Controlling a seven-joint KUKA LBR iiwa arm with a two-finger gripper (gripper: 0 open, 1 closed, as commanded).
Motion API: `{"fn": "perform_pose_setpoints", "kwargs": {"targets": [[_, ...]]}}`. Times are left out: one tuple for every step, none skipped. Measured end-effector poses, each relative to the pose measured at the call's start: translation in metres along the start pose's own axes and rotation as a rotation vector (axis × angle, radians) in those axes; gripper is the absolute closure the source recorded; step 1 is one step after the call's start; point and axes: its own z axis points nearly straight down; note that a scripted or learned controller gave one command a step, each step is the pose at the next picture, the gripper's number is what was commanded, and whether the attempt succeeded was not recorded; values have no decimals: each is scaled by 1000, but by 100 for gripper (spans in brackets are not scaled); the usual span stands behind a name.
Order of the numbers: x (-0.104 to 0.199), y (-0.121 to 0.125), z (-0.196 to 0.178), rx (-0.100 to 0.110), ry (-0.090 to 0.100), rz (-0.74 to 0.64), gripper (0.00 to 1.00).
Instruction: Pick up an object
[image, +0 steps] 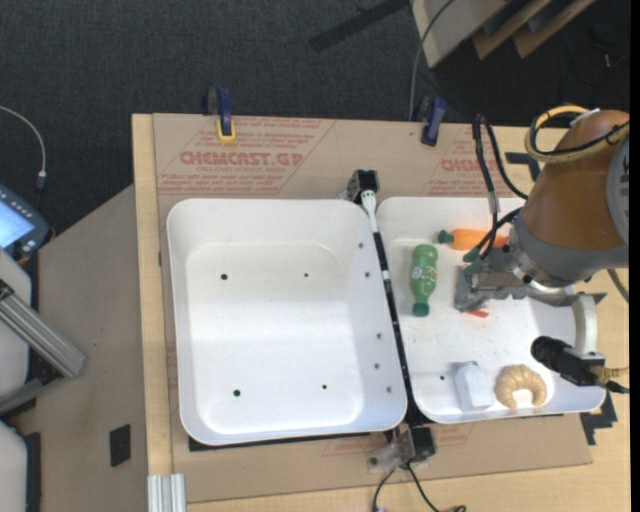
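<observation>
Down in the right bin (560, 405), the claw (478, 296) hangs low — whether clenched or released, I cannot tell. Just beside it lies the green bottle (423, 278): light, rigid, slick — best pinched across its middle.

The arm (575, 200) runs off the right edge and covers part of the right bin (440, 395) — hiding one end of the orange carrot (466, 239).

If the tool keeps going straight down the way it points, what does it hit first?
Probably the small red piece on the right bin's floor, just below the tool; depth is unclear.
</observation>
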Motion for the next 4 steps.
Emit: {"fn": "perform_pose_setpoints", "kwargs": {"targets": [[0, 1, -10, -2, -1, 0, 100], [-4, 68, 23, 2, 0, -3, 100], [23, 15, 21, 12, 5, 0, 100], [22, 17, 21, 8, 3, 1, 0]]}}
